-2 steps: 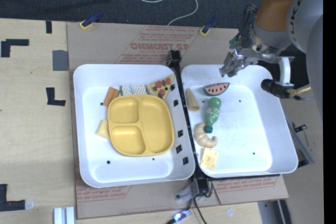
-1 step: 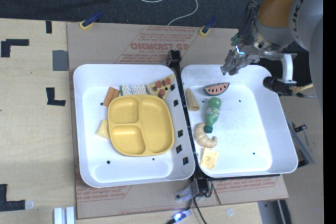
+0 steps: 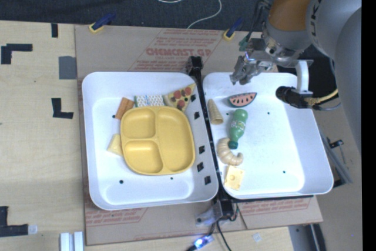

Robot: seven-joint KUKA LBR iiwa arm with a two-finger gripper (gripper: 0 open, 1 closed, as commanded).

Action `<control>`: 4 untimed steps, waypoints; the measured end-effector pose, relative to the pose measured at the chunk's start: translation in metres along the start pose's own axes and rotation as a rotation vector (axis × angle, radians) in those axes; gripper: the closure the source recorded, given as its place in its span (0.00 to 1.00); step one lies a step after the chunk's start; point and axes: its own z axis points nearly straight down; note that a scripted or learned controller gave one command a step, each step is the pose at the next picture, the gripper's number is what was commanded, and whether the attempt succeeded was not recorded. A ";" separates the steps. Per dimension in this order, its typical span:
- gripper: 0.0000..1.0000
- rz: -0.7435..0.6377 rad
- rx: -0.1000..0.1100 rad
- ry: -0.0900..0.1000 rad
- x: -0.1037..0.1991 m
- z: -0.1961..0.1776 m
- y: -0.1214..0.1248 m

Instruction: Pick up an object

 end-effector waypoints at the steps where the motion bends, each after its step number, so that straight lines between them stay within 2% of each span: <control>1: 1.00 0.001 0.002 0.000 0.045 -0.002 -0.020; 3: 1.00 0.000 0.002 -0.001 0.142 0.001 -0.032; 4: 1.00 0.003 0.004 -0.003 0.166 0.016 -0.051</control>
